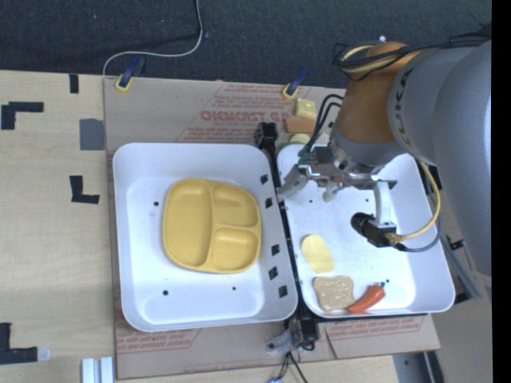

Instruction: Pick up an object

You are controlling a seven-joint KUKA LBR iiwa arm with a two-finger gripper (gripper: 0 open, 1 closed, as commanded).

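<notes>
In the right bin (423, 290) lie three small things near the front: a pale yellow oval piece (317, 254), a tan slice of toast (334, 292) and a red-orange pepper (368, 298) touching the toast's right side. My gripper (335, 180) hangs over the back left part of this bin, under the grey and orange wrist, well behind the yellow piece. The wrist hides what is beneath it. I see nothing held.
The left bin (136, 294) holds a yellow divided plate (211, 223). Behind the right bin sit a tan block (303, 111) and a pale green object (299, 140). A black fitting with a yellow cable (374, 228) hangs over the right bin's middle.
</notes>
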